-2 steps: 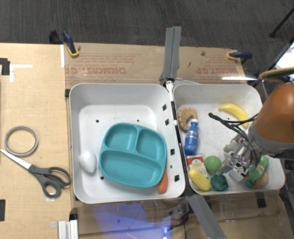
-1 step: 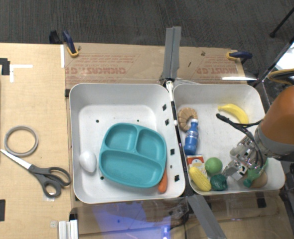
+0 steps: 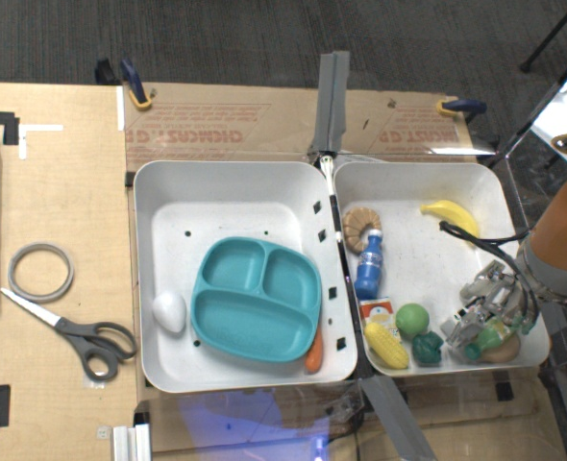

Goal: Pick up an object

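You are looking down on two white bins side by side. The gripper [image 3: 480,320] sits low in the near right corner of the right bin [image 3: 410,185], reaching in from the right edge of the view. Its metal fingers point toward the bin's near wall, right over a small cluster of items: a green piece [image 3: 485,339] and a brownish one [image 3: 506,347] lie directly under and beside it. You cannot tell how far apart the jaws stand, nor whether anything sits between them; the metal parts overlap the items too closely to judge.

Just left of that corner you see a dark green piece [image 3: 427,350], a green ball [image 3: 412,319] and a corn cob [image 3: 386,344] near the front wall, with an orange and white card [image 3: 377,309] touching the corn. A blue bottle [image 3: 368,264] lies along the left wall, with a tan ring-shaped toy [image 3: 362,224] above it. A banana [image 3: 452,215] rests near the far side, well apart from the gripper.

In the left bin [image 3: 221,185] you have a teal divided plate [image 3: 257,299], a white egg [image 3: 169,311] touching its left edge, and a carrot [image 3: 313,352] at its near right corner. On the bench, left of the bins, lie scissors [image 3: 72,331] and a roll of tape [image 3: 41,271].
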